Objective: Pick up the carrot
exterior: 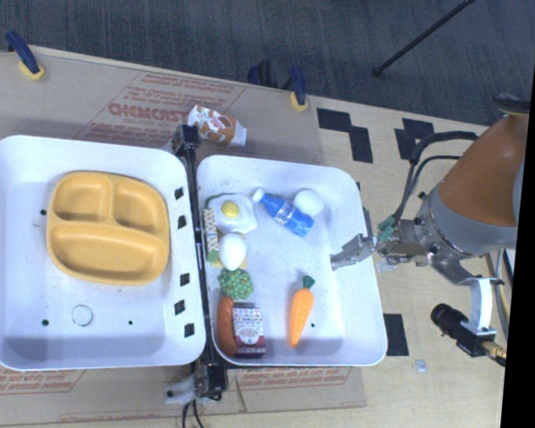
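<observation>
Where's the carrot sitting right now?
In the camera view, the carrot lies in the right bin, near its front right corner, green top pointing away, right of the jar and broccoli.

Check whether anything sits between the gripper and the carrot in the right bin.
Nothing visible does. The gripper hangs over the right rim of the right bin, and the carrot lies below and left of it on bare floor. The ketchup bottle lies left of the carrot, off that line.

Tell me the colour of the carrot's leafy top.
Green, above the orange toy carrot body, seen clearly in the camera view.
</observation>
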`<state>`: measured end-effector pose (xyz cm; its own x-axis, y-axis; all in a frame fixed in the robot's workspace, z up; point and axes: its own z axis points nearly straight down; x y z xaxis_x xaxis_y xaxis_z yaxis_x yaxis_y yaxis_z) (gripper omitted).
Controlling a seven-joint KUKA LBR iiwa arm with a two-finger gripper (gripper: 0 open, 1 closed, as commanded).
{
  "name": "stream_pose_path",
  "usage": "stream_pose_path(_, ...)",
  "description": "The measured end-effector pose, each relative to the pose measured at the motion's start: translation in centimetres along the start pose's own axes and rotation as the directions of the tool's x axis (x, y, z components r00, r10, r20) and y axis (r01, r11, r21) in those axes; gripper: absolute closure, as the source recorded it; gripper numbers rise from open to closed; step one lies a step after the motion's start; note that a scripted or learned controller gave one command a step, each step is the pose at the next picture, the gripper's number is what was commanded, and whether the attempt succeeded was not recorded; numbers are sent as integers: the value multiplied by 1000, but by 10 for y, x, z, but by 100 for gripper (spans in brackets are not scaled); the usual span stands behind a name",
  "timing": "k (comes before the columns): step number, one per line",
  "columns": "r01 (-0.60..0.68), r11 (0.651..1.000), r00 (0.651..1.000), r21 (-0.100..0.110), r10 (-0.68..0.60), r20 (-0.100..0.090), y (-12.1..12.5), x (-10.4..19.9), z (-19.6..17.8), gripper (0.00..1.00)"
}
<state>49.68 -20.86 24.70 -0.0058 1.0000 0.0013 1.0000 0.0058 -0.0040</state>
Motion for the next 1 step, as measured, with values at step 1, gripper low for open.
stream_pose_path(1, -107, 994, 994, 3, 107, -2, -21, 35, 134, 0)
